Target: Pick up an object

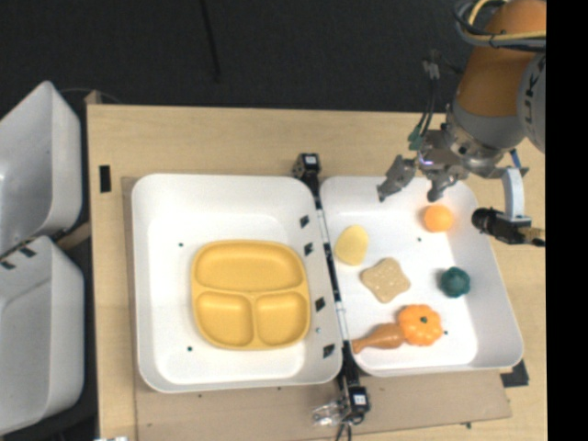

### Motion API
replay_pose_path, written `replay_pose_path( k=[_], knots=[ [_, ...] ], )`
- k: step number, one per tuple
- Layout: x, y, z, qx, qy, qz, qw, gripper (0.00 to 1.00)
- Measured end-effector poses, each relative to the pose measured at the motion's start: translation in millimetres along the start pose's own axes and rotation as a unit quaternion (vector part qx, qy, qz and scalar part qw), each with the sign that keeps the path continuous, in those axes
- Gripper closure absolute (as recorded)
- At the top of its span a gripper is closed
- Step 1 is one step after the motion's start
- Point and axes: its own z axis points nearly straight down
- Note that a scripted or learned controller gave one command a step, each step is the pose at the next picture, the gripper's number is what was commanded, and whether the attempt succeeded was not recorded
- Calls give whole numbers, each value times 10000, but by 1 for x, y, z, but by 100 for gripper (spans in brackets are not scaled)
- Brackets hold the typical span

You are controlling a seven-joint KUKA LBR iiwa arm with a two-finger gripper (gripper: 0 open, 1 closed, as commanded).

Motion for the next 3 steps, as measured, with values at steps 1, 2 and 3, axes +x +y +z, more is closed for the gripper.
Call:
replay_pose_path(
  k=[1,2,3],
  knots=[
    [0,2,-8,-66,-4,-10,10000,0],
    [-2,5,55,-43,-10,-3,10000,0],
    [-8,11,100,-44,-11,10,10000,0]
  ],
)
